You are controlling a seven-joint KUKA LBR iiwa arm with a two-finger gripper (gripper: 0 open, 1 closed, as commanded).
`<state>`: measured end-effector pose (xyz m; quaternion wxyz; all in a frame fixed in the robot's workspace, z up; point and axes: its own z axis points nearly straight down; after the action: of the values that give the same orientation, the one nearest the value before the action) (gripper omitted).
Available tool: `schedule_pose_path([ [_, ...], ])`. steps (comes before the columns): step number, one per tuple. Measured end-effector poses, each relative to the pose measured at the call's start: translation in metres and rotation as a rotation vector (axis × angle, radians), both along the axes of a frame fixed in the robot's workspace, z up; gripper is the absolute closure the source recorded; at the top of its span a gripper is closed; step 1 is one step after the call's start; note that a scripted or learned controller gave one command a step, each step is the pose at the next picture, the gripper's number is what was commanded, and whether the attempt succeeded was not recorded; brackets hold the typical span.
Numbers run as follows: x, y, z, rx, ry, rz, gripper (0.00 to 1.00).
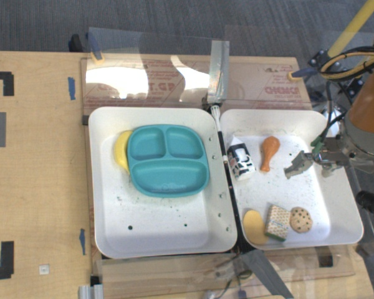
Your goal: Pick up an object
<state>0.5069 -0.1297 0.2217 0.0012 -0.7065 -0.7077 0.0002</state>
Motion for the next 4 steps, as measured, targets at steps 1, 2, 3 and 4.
schedule_pose_path([
  [1,0.069,0.029,-0.040,-0.001,-0.001,0.075,0.00],
  [2,0.088,0.025,-0.114,-0.006,-0.015,0.064,0.00],
  [3,0.089,0.025,-0.102,-0.005,-0.019,0.064,1.00],
  [4,0.088,0.025,-0.104,-0.005,-0.016,0.065,0.00],
])
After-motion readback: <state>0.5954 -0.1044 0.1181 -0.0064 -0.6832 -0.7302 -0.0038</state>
